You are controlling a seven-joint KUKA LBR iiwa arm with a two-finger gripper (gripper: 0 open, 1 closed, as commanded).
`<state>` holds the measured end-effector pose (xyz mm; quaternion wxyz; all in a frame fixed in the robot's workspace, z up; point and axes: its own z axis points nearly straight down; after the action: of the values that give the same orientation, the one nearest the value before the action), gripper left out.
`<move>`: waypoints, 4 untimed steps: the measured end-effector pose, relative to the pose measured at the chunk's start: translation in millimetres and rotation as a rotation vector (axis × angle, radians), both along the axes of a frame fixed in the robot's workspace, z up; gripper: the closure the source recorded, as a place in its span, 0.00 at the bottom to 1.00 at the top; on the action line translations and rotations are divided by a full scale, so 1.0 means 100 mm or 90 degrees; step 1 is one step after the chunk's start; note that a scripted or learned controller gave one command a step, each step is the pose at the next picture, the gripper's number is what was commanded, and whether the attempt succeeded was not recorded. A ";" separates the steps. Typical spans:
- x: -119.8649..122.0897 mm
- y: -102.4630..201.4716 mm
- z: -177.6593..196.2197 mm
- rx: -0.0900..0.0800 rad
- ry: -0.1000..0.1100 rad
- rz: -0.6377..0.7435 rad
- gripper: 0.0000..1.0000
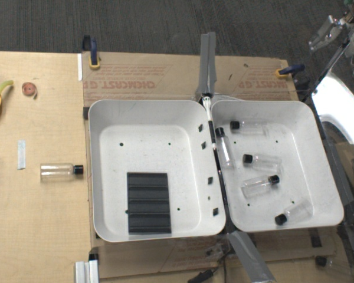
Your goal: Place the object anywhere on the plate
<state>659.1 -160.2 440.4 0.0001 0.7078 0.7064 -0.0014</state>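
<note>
Bench of pale wood [35, 217] under brown cardboard [135, 78], dark carpet [165, 10] beyond. Left bin [106, 122] holds a black ribbed plate [148, 203] at its 6 o'clock; right bin [307, 122] holds clear black-capped vials [259, 184], outlines faint against the white. Arm cut off at 2 o'clock; claw state cannot be told.

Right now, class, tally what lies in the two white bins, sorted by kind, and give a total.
Clear plastic vials with black caps: 5, all in the right white bin
Black ribbed rectangular plate: 1, in the left white bin
Total: 6
</note>
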 end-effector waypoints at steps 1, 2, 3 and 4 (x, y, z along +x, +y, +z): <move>0.00 -0.62 -0.11 0.000 0.000 -0.055 0.00; 0.00 -0.23 0.00 0.000 0.001 -0.166 0.00; 0.00 -0.53 0.00 0.000 0.000 -0.269 0.00; 0.00 -0.54 0.00 0.000 0.000 -0.355 0.00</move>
<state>659.3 -214.5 440.2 -0.0003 0.8748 0.4846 -0.0016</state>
